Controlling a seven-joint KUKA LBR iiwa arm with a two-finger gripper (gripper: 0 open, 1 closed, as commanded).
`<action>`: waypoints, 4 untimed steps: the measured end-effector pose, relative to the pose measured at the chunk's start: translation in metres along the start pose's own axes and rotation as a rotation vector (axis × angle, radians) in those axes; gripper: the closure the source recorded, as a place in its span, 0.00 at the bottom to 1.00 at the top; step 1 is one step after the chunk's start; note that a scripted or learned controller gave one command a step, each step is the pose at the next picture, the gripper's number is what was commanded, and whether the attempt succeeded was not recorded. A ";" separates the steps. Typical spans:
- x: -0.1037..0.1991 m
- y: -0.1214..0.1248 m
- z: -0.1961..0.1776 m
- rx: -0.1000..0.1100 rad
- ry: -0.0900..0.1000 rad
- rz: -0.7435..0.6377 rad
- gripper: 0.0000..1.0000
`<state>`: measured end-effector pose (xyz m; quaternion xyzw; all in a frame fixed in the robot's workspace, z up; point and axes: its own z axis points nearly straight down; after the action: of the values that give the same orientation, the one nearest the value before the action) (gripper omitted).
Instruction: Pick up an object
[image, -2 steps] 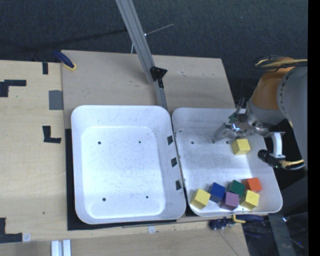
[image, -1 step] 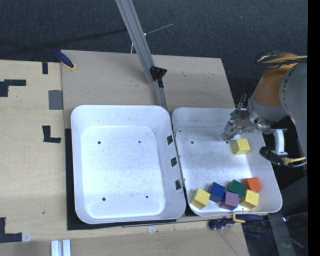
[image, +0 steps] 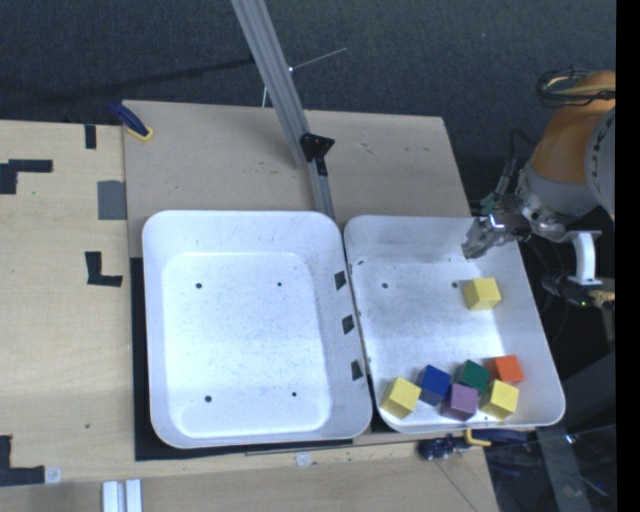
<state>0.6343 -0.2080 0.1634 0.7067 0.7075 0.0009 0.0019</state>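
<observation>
A yellow block (image: 482, 293), the likeliest object to pick, lies alone on the floor of the right bin (image: 415, 300), just below and beside my gripper (image: 481, 238). The gripper sits over the bin's upper right corner, near the far rim, and I cannot tell what state it is in; nothing visible is held by it. I judge it is placed there to come down on that lone block, which has open floor on every side and so leaves room for a straight descent. Further out, six blocks huddle along the bin's near edge: a yellow one (image: 402, 396), blue (image: 435, 382), purple (image: 463, 399), green (image: 473, 377), orange (image: 508, 369) and another yellow (image: 502, 398), touching or nearly so, awkward to separate. The left bin (image: 160, 300) lies alongside, sharing a raised middle edge.
</observation>
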 end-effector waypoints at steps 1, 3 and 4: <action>0.009 0.007 -0.056 -0.002 0.000 -0.002 1.00; 0.059 -0.004 -0.114 0.004 0.002 -0.004 1.00; 0.114 -0.029 -0.105 0.006 0.003 -0.005 1.00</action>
<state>0.6049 -0.0940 0.2679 0.7050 0.7092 -0.0003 -0.0014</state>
